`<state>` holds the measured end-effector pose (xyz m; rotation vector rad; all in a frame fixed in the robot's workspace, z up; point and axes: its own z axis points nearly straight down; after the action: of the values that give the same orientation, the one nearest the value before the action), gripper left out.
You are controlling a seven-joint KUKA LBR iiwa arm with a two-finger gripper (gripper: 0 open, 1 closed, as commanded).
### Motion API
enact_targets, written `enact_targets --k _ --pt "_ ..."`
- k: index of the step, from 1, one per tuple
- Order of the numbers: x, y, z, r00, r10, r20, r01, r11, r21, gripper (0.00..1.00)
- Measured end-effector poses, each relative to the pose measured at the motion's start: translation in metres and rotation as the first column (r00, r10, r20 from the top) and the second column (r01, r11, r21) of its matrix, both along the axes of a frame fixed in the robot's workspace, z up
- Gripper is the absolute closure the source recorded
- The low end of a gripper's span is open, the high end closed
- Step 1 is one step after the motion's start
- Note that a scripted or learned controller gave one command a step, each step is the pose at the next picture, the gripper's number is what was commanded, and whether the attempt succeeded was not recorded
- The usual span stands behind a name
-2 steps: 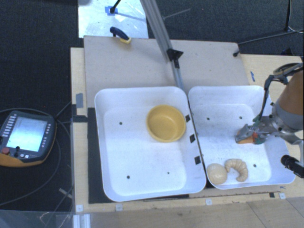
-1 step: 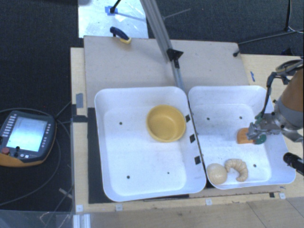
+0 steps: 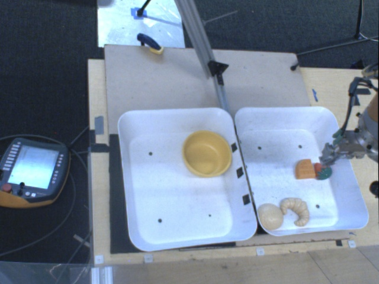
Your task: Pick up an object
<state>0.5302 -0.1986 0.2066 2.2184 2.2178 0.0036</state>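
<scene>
camera view has the gripper (image 3: 329, 157) low at the right edge of the right bin (image 3: 278, 120), right beside the orange-and-green toy carrot (image 3: 310, 170). whether it's apart or clamped, i cannot tell. looks like the approach step; next it needs to close on the carrot and lift. count: one yellow bowl (image 3: 206, 152) in the left bin (image 3: 142, 188), one croissant (image 3: 296, 210), one pale egg-like lump (image 3: 270, 216), two bins.
</scene>
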Motion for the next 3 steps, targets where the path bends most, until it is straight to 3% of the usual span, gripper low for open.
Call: enact_targets --k 1,3 --pt "0.001 0.000 0.040 1.000 0.001 0.000 -0.001 1.000 0.000 1.00" --pt "0.030 0.113 0.044 1.000 0.006 -0.004 -0.006 1.000 0.003 1.00"
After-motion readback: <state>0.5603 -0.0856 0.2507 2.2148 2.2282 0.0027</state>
